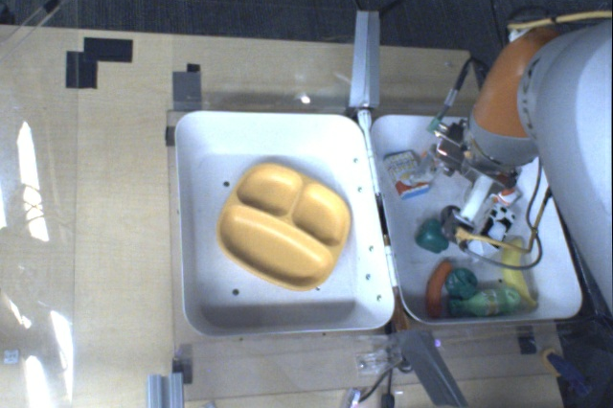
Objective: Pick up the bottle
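I take the bottle to be the green plastic bottle [490, 302] lying on its side along the near wall of the right-hand shallow white bin [572, 301]. It sits just beside a dark green rounded lump [461, 281] and an orange-red curved piece [438, 286]. I cannot make out which end carries the cap.

The grey arm with the orange band [503, 100] reaches over the middle of that bin. Its jaws sit among the clutter near a teal round object [432, 235] and a small black-and-white toy [498, 221], apart from the bottle. I cannot tell how far the jaws are open, nor whether they have anything.

The left-hand white bin [192, 205] holds a yellow divided plastic dish [284, 224].

I judge the bottle light, hollow and smooth, so it is likely to roll or slip out of a pinch. I would take it across the middle of its body, jaws square to its long axis. The bin wall and the green lump leave little room on either side.
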Controlling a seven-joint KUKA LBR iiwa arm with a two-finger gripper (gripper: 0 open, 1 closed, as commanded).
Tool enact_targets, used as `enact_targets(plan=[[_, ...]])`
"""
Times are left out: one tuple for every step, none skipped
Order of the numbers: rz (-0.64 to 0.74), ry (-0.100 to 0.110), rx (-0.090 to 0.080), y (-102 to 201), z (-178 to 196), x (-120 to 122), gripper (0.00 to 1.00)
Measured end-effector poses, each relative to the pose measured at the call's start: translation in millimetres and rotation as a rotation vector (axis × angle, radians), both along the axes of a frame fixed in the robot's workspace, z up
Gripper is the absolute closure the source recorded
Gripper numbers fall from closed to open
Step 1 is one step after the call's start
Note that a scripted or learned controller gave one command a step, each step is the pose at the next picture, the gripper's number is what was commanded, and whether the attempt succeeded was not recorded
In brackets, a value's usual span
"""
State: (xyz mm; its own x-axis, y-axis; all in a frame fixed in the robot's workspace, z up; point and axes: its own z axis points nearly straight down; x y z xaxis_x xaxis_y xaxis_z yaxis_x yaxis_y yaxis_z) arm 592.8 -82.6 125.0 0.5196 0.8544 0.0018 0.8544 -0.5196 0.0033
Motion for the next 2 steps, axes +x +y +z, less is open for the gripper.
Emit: enact_targets(plan=[[0.0, 0.0, 0.0, 0, 0, 0, 0.0], [0.078, -0.025, -0.002, 0, -28, -16, 0.0]])
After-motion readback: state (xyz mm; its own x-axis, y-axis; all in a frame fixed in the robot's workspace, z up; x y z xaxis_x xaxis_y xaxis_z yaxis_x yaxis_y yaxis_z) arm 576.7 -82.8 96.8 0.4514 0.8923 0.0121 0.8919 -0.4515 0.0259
